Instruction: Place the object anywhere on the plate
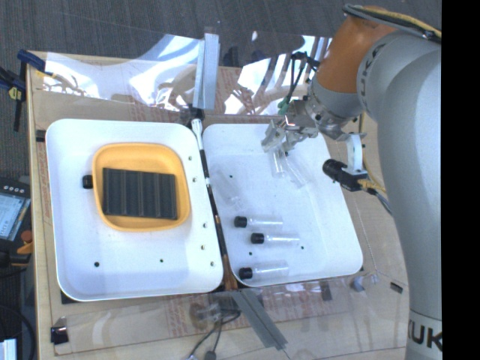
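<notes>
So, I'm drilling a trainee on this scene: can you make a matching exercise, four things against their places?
Things:
1. plate
2. rack
3. capped tubes
4. gripper

Places:
A. lower part of the right bin
B. on the plate
C. over the upper part of the right bin
D. in the left bin

Pairs: 1-D, 2-B, 3-A, 4-C

Plate in left bin; three vials in right bin.

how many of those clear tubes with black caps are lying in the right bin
3, all in the right bin's near half: one tube uppermost, one just below it, one by the front rim. The gripper may hide more.
</notes>
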You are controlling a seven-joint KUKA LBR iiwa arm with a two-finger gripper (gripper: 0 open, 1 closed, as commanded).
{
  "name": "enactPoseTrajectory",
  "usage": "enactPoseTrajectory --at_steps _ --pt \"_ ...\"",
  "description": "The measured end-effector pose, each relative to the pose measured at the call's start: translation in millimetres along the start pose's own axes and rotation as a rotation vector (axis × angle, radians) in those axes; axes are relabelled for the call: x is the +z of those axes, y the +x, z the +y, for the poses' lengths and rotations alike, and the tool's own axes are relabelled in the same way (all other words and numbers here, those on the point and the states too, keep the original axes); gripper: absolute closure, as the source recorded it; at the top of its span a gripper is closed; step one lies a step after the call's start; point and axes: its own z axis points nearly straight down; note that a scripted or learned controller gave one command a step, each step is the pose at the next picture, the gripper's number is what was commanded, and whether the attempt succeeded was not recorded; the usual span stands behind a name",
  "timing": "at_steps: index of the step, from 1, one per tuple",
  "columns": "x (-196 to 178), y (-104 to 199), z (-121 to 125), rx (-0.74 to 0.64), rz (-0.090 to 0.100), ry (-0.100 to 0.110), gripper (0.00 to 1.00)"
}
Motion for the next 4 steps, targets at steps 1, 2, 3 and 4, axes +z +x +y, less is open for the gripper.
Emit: enactPoseTrajectory --at_steps 1,2,3,4 --pt "37 37 -65 -0.089 0.000 0.003 1.00" --pt "4 114 -60 -0.136 -0.001 0.000 1.00" --pt "4 145 -28 -0.360 -0.003 -0.002 1.00" --pt "4 145 -28 -0.360 -0.003 -0.002 0.00"
